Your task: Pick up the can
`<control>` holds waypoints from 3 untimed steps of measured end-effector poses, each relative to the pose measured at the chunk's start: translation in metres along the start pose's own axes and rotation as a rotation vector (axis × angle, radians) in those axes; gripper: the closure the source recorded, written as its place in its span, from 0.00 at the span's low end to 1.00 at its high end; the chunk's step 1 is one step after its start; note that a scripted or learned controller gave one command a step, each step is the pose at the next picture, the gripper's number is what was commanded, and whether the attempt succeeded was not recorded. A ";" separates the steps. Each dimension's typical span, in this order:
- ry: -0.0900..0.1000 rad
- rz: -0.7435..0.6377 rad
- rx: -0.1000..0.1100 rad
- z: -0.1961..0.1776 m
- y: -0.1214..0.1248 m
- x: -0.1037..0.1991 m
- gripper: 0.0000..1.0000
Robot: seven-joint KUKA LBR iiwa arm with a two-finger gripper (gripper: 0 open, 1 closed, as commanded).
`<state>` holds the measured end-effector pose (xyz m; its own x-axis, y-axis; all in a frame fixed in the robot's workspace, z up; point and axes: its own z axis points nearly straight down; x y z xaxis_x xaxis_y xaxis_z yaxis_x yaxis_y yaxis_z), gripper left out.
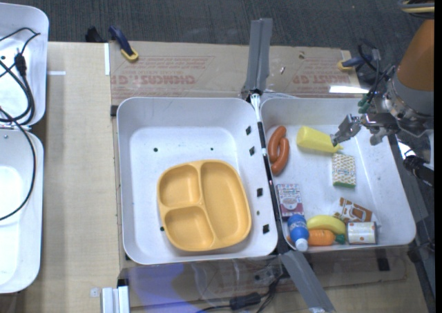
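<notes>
A small white can [361,233] with a red band seems to lie on its side in the near right corner of the right bin [394,166]. My gripper [345,132] hangs low over the bin's far part, just right of a yellow wedge [314,139]. It is well away from the can, and nothing shows held in it.
The right bin also holds a red sausage [278,149], a pale green box [343,170], a small carton [289,199], a blue bottle [297,230], a banana [324,222] and a brown-and-white box [353,211]. A yellow divided plate [204,204] lies in the left bin [138,166].
</notes>
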<state>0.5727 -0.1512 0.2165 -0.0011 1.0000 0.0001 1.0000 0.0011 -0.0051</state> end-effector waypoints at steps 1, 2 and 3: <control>0.002 -0.017 -0.001 0.127 -0.078 -0.014 0.00; 0.003 -0.015 0.001 0.121 -0.077 -0.014 1.00; 0.004 -0.012 0.004 0.114 -0.077 -0.014 1.00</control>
<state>0.4949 -0.1657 0.1031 -0.0133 0.9999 0.0040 0.9999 0.0134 -0.0090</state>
